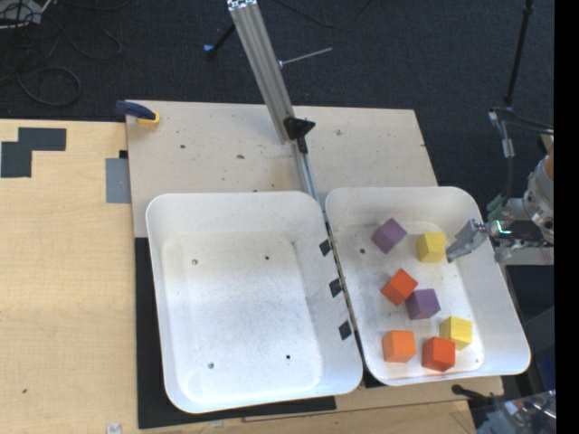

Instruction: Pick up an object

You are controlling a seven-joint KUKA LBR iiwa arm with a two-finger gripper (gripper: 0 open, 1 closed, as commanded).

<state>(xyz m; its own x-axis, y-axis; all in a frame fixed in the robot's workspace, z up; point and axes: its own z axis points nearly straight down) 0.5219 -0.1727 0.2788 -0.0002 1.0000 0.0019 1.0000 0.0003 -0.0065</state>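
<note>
White plastic forms the left bin [181, 242], which sits on a pale speckled board [208, 143], with light wooden flooring [54, 278] farther left and a small blue-and-yellow clamp [137, 111] at the board's far left corner. A slanted aluminium bar [264, 66] rises from a black bracket just behind the seam between the bins, and three small black clips [335, 287] line that seam. To the right of the left bin lies the right bin [362, 215], holding seven blocks: a purple cube [389, 234] nearest the seam at the back, an orange-red cube [399, 287] in front of it, an orange cube [399, 345] at the near side, a second purple cube [422, 303] touching the orange-red one, a yellow cube [431, 247] at the back right, a red cube [439, 353] near the front, and a yellow cube [457, 330] just behind that red one. The gripper [463, 240] hangs over the right bin's right rim, just beside the back yellow cube, its grey tip tilted down and leftward; whether its fingers are parted or closed cannot be told, and nothing is visibly held. Dark carpet with loose cables [41, 70] spreads behind the bench.
</note>
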